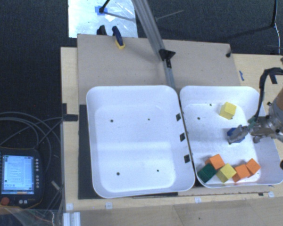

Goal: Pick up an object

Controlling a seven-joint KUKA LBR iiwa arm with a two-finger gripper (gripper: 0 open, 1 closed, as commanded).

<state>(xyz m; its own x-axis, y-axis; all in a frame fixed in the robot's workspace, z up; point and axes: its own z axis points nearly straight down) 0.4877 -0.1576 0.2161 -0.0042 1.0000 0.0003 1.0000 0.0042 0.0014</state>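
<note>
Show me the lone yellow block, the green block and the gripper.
lone yellow block point(228, 110): camera view, its top face.
green block point(206, 173): camera view, its top face.
gripper point(236, 134): camera view, its tip over the right bin.

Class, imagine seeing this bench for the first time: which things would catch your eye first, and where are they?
Bright blocks stand out in the right bin: a lone yellow cube near its far side, and a cluster of orange, yellow and green blocks along its near edge. The claw hangs over that bin between them, reaching in from the right.
</note>
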